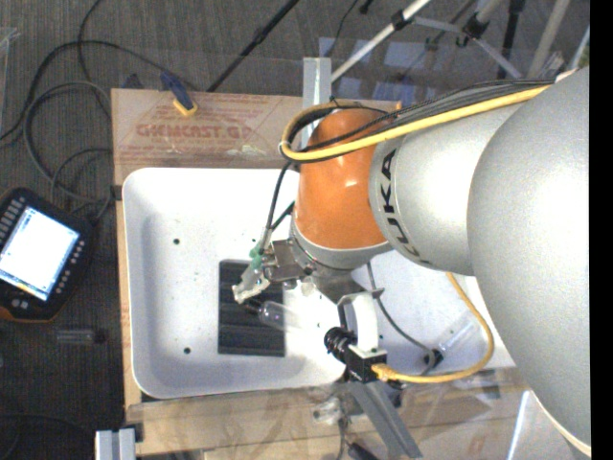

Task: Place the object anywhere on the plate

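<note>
A black rectangular plate (244, 329) lies flat in the left white bin (163, 257), toward its right side. My gripper (261, 297) hangs over the plate's upper right part, at the end of the grey arm with its orange band (335, 199). The gripper body hides part of the plate. I cannot make out an object between the gripper and the plate.
The arm's bulk covers most of the right bin (450, 343). A yellow cable (421, 113) loops over the wrist. A teach pendant (38, 252) lies on the floor to the left of the bench. A cardboard sheet (192, 132) sits behind the left bin.
</note>
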Robot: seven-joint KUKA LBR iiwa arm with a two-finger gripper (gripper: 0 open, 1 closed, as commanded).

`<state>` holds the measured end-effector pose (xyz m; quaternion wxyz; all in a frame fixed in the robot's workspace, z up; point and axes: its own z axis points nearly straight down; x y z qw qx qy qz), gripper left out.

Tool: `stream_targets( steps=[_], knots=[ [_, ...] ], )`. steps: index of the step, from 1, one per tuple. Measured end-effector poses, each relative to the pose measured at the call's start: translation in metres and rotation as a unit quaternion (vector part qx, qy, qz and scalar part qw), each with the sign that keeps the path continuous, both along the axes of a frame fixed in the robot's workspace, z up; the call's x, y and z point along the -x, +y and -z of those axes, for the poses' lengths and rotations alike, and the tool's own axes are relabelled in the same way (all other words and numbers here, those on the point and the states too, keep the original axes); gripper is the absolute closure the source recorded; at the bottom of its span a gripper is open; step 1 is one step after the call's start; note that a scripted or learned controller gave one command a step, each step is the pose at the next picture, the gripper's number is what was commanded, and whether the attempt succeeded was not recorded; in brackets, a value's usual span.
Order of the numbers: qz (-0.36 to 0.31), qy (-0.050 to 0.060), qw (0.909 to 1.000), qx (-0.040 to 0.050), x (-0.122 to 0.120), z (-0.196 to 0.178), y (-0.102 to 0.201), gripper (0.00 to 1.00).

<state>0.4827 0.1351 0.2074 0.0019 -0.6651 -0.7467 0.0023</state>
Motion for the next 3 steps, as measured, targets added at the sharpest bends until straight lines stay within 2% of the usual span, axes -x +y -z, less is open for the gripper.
stream_targets(
  steps=[1, 2, 3],
  knots=[
    [-0.151, -0.002, 0.9886, 0.0003, -0.001, -0.086, -0.011, 0.00],
    [-0.130, -0.002, 0.9915, -0.0003, 0.000, -0.099, 0.083, 0.00],
    [-0.227, -0.002, 0.9739, 0.0004, -0.089, -0.121, 0.074, 0.00]
  ],
)
